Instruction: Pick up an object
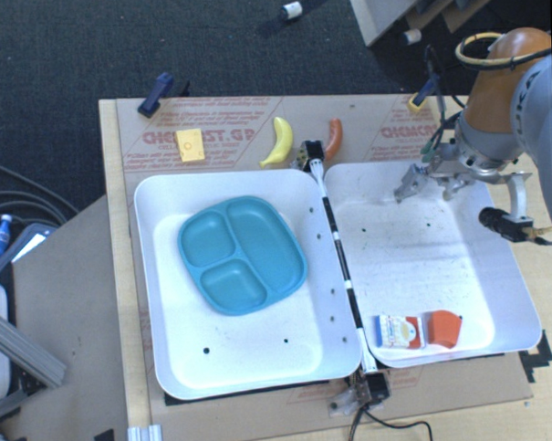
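Pincer (pixel 427 183) hovers over right bin (pixel 498 278), carton (pixel 418 330) well apart.

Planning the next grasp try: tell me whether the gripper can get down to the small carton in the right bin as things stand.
Probably yes. The carton lies flat near the front wall of the right bin, with nothing on top of it. The gripper hangs over the same bin's far end, bare floor between them. The close wall may crowd a finger.

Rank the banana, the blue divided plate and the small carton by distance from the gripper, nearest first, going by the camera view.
From the gripper, over the right bin's far end:
1. Banana, on the cardboard beyond the bins.
2. Small carton, right bin's near edge; close to the banana's distance, a loose call.
3. Blue divided plate, left bin.
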### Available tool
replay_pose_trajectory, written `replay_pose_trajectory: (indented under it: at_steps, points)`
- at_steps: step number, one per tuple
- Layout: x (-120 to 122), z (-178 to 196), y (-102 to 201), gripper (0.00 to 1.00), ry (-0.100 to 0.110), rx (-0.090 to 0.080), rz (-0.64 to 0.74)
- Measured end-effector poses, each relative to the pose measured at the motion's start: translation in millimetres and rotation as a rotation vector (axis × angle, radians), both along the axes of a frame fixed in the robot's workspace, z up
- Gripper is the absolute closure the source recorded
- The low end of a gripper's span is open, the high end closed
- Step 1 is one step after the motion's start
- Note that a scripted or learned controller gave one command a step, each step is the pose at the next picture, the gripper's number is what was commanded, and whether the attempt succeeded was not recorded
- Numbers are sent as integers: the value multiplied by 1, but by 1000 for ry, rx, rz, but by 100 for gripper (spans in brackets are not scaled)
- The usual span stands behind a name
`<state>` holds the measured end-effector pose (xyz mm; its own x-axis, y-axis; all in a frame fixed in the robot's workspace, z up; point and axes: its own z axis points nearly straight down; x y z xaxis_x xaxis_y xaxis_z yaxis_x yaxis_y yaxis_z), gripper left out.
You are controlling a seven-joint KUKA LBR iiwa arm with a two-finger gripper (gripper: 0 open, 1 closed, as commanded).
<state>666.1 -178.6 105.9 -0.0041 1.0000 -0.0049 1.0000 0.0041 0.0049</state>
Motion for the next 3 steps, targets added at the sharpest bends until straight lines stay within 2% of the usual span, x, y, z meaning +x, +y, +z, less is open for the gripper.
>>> replay_pose_trajectory:
  at_steps: [1, 2, 3]
  points:
    - [1, 11, 0, 100, -3, -3, 1]
    - [1, 10, 0, 0, -3, -2, 1]
    - [-108, -22, -15, 0, 7, 5, -6]
